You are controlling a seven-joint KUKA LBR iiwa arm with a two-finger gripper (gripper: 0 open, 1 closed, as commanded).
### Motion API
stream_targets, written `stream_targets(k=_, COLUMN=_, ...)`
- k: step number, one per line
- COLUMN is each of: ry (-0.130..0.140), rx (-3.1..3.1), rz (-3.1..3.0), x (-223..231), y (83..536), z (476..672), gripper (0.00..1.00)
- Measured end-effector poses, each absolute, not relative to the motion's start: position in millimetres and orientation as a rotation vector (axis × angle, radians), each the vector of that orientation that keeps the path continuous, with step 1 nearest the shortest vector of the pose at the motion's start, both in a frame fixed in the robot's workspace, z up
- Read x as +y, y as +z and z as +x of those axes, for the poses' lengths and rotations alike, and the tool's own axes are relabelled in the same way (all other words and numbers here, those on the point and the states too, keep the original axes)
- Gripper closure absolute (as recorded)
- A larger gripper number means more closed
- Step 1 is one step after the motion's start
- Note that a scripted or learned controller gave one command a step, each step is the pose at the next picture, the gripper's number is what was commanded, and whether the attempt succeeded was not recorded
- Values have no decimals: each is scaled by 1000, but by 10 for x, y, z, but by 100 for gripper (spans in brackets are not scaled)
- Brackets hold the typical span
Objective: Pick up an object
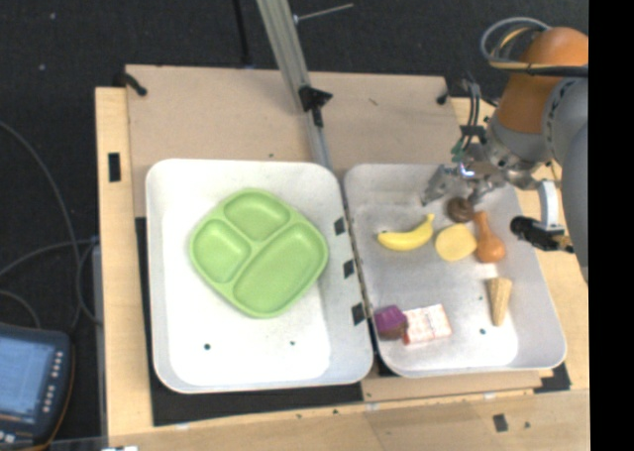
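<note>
Hovering open-fingered and empty above the right bin (530, 335), the gripper (451, 184) sits beside a brown round object (460, 208) — approach stage — next, descend and close

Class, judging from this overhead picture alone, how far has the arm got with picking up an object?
Done: the gripper has reached the right bin, hovering near the brown object and banana. In hand: nothing is visibly held. Left: grasping and lifting; every item lies on the bin floor.
</note>
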State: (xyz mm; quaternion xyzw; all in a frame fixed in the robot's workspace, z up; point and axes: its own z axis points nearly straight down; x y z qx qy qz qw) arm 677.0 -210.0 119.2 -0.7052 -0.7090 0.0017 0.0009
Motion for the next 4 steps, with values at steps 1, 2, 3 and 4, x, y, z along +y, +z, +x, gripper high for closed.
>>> stream_targets(k=1, ry=2, rx=-2236, rz=-2218, x=-2120, y=1354, z=6792, gripper=100)
stream_targets(k=2, ry=-7, rx=-2235, rz=-2220, x=-2102, y=2009, z=6796, gripper=100)
stream_targets(k=3, ry=-6, rx=-2234, rz=-2220, x=-2120, y=2488, z=6808, gripper=100)
stream_targets(k=4, ry=0, rx=-2227, rz=-2216, x=-1626, y=2393, z=6606, gripper=100)
